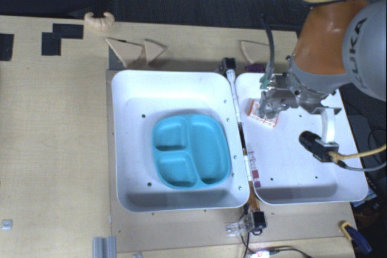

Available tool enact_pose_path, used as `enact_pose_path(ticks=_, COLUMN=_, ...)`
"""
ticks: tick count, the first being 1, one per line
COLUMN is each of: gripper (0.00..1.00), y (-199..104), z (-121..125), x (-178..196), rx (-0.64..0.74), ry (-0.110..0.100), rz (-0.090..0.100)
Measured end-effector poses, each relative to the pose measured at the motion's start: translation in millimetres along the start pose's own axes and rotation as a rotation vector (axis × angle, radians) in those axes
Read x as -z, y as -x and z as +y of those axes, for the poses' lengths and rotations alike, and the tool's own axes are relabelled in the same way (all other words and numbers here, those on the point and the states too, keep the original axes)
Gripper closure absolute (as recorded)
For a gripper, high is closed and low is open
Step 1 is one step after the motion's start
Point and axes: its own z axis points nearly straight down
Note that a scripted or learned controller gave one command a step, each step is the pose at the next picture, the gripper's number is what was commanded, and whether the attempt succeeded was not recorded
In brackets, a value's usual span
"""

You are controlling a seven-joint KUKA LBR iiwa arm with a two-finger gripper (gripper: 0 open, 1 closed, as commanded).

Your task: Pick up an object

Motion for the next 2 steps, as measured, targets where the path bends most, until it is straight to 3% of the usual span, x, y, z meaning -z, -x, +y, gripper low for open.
enact_pose_path(ticks=1, gripper=1.0, y=-61.9, z=-50.5, x=0.2, rx=0.002, ry=-0.001, rz=0.001)
enact_pose_path(ticks=2, gripper=1.0, y=-68.7, z=-66.0, x=-20.3, rx=-0.001, ry=-0.001, rz=0.001)
